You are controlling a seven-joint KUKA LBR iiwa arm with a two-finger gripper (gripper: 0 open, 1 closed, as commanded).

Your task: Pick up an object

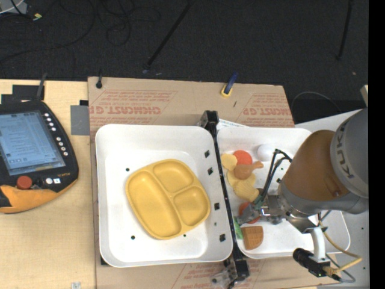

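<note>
The right bin point(301, 138) holds a heap of small toys along its left side: an orange ball point(242, 157), a white ball point(264, 151), a yellow duck-like toy point(242, 185), a red piece point(246, 209) and a brown bread-like block point(252, 236). My arm comes in from the right and its orange wrist band point(310, 164) covers the bin's middle. The gripper point(262, 208) is down among the toys, just right of the red piece and below the yellow toy. The wrist hides how it meets them.
The left bin point(114, 146) holds a yellow divided plate point(167, 197). A black divider point(220, 191) runs between the bins. A teach pendant point(33, 155) lies on the bench at far left. Cables point(328, 264) trail below the arm at the right bin's front.
</note>
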